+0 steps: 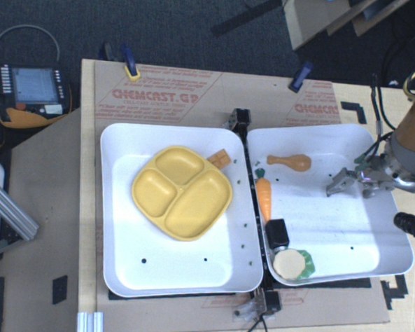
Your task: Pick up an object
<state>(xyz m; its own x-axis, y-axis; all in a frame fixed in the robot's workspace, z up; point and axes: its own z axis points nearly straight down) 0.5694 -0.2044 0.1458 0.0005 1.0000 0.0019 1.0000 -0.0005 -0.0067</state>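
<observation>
- The robot's gripper (341, 182) hangs over the upper right part of the right bin (391, 259), its jaws spread and holding nothing.
- Candidates lie well apart from it on the bin's left side: a tan wooden spoon (290, 161) near the top, an orange carrot (263, 198) along the dividing wall, a small black block (277, 233) below that, and a round pale disc with a green edge (292, 264) in the lower corner.
- The left bin (119, 226) holds a yellow sectioned plate (182, 192), with a small brown block (219, 158) tucked just beside its upper rim.
- The step in hand looks like the approach: no object has been chosen or touched yet, and the pick is still to do.
- The next move calls for carrying the open jaws leftward over one item, the spoon being nearest, lining them across its narrow handle, then lowering to the bin floor before closing.
- Both bins sit on a cardboard-covered tabletop (197, 98).
</observation>
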